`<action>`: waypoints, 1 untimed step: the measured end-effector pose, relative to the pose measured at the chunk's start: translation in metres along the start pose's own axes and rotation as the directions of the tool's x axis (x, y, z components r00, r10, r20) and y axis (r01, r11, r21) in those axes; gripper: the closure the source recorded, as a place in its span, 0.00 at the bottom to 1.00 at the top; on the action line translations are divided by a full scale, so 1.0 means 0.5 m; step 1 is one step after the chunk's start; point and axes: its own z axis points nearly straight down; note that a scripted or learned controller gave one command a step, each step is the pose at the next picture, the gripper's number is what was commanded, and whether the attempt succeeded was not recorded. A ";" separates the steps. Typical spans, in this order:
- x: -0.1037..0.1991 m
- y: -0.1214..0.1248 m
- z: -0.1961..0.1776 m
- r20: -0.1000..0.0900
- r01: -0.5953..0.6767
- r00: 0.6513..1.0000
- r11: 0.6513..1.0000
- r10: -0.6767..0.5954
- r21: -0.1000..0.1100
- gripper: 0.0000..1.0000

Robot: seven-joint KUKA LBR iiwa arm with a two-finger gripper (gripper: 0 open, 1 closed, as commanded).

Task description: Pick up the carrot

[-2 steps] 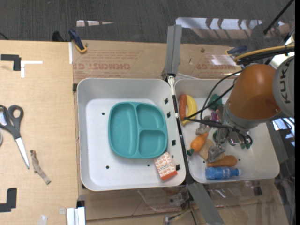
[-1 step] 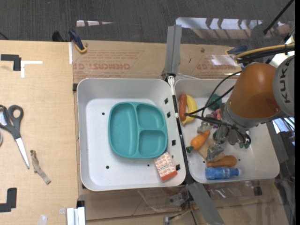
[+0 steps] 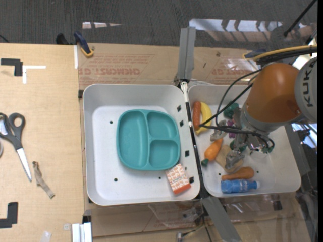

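My gripper [image 3: 235,158] hangs low in the right bin [image 3: 287,183], under my orange wrist band; whether my jaws are parted or clenched I cannot tell from this angle, cables and wrist clutter cover them, and nothing shows between them. The carrot [image 3: 214,149] lies just left of my jaws, near but apart, tilted diagonal, thick end up toward me, thin end pointing down-left where a small orange bit [image 3: 205,162] sits touching or almost touching it. Step in hand, as I judge it: line up on the carrot, not yet grasped. To do it well I'd shift left, turn so my jaws cross its short axis, close at the thicker middle; it tapers, so a tip grasp would likely squirt out. Smooth, hard-looking toy plastic, slightly glossy, so a centred squeeze matters. Clutter: a yellow banana [image 3: 205,114] and a red-orange long piece [image 3: 196,116] up-left of my jaws by the bin wall, a brownish-orange sausage-like thing [image 3: 239,174] just below my jaws, a blue bottle [image 3: 239,186] below that, lying flat. Far left, in the other bin [image 3: 96,135], a matte teal divided plate [image 3: 149,140] and a small printed packet [image 3: 178,179].
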 end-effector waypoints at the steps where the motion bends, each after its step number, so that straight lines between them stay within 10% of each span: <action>1: -0.002 -0.001 -0.019 0.002 0.000 1.000 1.000 0.000 0.001 1.00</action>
